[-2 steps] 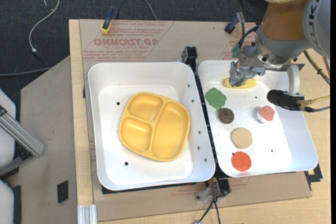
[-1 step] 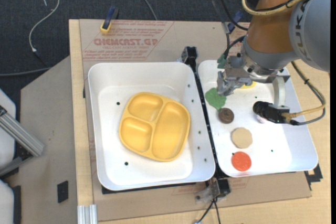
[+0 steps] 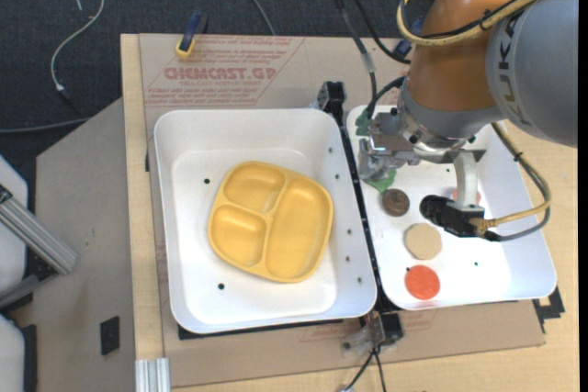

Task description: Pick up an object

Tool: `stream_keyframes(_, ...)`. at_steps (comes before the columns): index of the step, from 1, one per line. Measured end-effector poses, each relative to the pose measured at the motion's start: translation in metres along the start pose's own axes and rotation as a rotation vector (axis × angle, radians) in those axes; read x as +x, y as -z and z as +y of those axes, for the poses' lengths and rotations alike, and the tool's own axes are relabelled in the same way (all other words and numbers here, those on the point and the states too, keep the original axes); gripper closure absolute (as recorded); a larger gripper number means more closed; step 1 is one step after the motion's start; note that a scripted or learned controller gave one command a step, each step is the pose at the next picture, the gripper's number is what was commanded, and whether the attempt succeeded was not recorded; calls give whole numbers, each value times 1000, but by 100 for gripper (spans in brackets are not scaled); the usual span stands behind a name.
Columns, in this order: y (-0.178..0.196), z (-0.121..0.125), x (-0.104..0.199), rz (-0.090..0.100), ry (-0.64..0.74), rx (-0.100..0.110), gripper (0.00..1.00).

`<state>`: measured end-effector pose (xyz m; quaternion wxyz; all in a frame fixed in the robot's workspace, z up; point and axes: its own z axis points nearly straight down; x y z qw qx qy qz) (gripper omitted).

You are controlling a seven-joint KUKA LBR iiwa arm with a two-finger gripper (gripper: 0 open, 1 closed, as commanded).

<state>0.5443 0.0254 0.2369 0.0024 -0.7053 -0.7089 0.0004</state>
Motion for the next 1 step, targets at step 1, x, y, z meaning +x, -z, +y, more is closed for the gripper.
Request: stream_keyframes(1, -18, -25, 45, -1, -1, 2, 100)
